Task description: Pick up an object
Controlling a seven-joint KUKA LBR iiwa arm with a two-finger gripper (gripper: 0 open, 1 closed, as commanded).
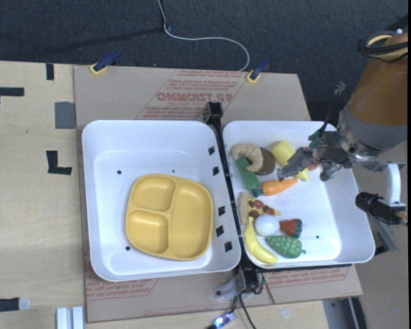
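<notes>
End effector [296, 164] above carrot [279, 187]

dark carpet [68, 12], wooden bench [27, 204], cardboard sheet [192, 94]

You see two white bins: the left bin [99, 156] holds a yellow divided tray [169, 216]; the right bin [335, 211] holds toy foods, including a banana [256, 245], carrot [279, 186] and egg [266, 225]. The gripper [296, 163] hangs beside the carrot.
</notes>
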